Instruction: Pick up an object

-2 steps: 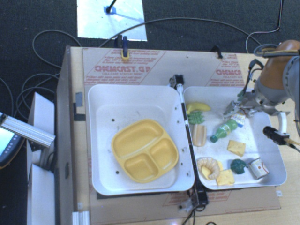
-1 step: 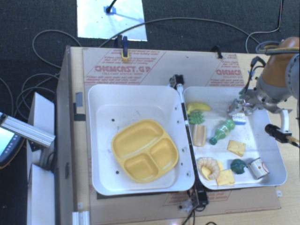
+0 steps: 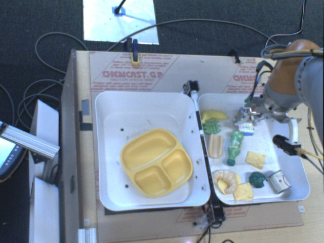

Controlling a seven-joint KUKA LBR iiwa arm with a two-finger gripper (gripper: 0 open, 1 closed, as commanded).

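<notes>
The right bin (image 3: 298, 184) holds several small objects. A yellow banana (image 3: 214, 116) and a green leafy piece (image 3: 211, 127) lie at its left side, near the top. Below them are a tan bun (image 3: 215, 146) and a green bottle (image 3: 234, 147). Along the front lie a croissant-like piece (image 3: 226, 181), a flat yellow slice (image 3: 244, 192), a teal lump (image 3: 257, 179) and a small can (image 3: 277, 181). A yellow block (image 3: 255, 159) sits mid-right. My gripper (image 3: 246, 117) hangs low over the bin's upper middle, right above a small blue-and-white item (image 3: 246, 129).
The left bin (image 3: 111, 135) holds a yellow divided plate (image 3: 157, 162). A ridge (image 3: 200, 135) separates the two bins. A black part with a cable (image 3: 285, 145) juts over the right bin's right side. The arm's orange band (image 3: 298, 47) sits above the bin's back right corner.
</notes>
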